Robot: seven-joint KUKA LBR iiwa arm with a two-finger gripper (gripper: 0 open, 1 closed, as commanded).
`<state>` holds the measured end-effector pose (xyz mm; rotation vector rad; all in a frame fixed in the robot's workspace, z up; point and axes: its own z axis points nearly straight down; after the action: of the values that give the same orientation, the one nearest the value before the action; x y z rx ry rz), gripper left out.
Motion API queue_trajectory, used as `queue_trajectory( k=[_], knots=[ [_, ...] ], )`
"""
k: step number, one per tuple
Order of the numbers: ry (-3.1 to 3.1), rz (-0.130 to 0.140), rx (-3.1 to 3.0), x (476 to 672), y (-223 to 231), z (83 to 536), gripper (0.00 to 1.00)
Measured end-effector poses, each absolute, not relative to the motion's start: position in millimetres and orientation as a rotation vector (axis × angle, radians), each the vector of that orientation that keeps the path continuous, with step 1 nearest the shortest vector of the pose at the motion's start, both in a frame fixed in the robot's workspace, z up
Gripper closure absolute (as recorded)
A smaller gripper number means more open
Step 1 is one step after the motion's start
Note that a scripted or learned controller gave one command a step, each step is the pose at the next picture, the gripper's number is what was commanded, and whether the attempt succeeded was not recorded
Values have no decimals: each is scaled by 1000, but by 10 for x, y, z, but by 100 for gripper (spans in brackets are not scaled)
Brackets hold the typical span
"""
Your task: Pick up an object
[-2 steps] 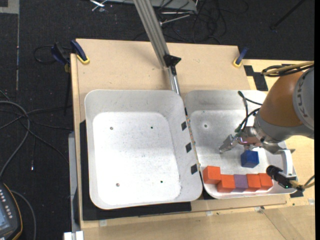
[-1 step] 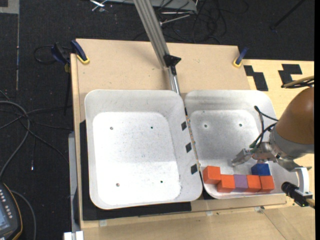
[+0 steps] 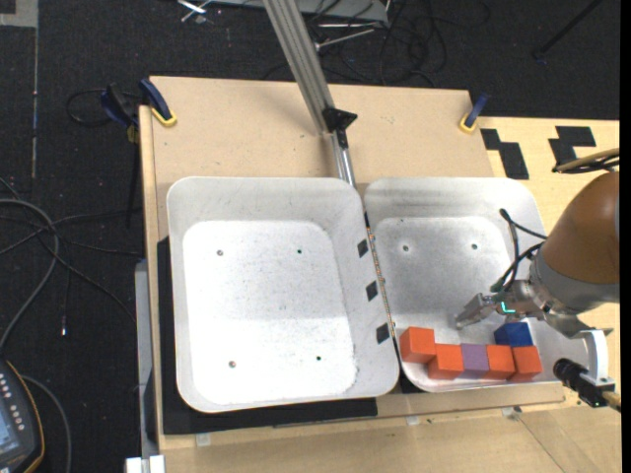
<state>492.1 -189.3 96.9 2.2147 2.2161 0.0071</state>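
Note:
Several blocks lie along the front edge of the right bin (image 3: 444,235). An orange block (image 3: 417,342) is at the left of the row, followed by another orange block (image 3: 449,360), a purple block (image 3: 475,360) and two more orange ones (image 3: 514,363). A blue block (image 3: 513,334) sits just behind the row, partly under the wrist. My gripper (image 3: 490,318) hangs low over the bin's front right, right beside the blue block. One finger (image 3: 471,312) slants out to the left, open, with nothing between the fingers. The other finger is hidden by the wrist.
The left bin (image 3: 261,284) stands beside the right one, their rims meeting at the middle. A metal pole (image 3: 301,52) slants in from the back to the bins' junction. The arm's orange band (image 3: 592,235) covers the right bin's right rim.

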Motion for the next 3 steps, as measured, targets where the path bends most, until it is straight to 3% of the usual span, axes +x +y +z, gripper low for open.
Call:
queue_trajectory(
  k=[1,2,3],
  knots=[
    [2228,9,2207,5735,-1371,1116,0],
    [2225,1,2215,5697,-1412,1204,100],
    [2225,-1,2216,5694,-1412,1198,0]
  ],
)
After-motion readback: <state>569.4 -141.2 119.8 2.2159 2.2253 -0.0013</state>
